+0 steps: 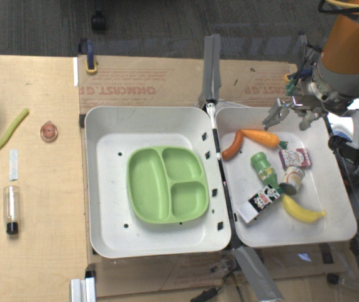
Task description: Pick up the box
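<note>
Bottle (262, 167), can (292, 180) and banana (302, 211) crowd the box (260, 203); its left side lies open.

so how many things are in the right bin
7: sausage and carrot at the far side, pink pack, green bottle, can, black-and-white box, banana nearest. Nothing seems hidden.

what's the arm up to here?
The gripper hovers over the far edge of the right bin, fingers spread, holding nothing. The black-and-white box lies untouched near the bin's front left, beside a banana, green bottle, can and carrot. A green divided plate sits in the left bin.
</note>
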Controlling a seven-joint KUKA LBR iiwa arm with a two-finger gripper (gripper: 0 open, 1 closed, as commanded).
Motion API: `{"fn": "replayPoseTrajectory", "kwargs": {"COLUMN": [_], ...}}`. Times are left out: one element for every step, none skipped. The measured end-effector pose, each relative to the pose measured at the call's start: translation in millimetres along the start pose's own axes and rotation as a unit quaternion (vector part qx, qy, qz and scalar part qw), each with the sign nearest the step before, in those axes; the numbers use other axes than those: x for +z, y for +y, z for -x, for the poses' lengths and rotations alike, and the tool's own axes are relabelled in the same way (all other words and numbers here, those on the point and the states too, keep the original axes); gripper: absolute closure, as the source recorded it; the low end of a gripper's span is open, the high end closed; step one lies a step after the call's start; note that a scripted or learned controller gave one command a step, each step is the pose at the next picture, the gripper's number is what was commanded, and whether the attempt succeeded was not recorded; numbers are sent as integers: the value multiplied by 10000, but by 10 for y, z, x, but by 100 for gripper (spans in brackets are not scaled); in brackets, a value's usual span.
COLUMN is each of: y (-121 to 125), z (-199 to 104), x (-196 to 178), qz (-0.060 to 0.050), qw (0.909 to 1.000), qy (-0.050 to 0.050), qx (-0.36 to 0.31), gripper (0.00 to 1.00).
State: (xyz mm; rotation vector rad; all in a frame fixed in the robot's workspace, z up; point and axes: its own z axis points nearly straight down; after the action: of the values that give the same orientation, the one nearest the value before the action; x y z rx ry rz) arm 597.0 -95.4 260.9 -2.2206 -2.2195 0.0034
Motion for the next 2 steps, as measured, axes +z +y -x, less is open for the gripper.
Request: {"fn": "replayPoseTrajectory", "kwargs": {"y": [39, -42], "z": [758, 1155], "x": [927, 1702], "qz": [5, 0], "qw": [9999, 9996], "qy": [-2, 49], "qx": [-113, 284], "gripper": [0, 0]}}
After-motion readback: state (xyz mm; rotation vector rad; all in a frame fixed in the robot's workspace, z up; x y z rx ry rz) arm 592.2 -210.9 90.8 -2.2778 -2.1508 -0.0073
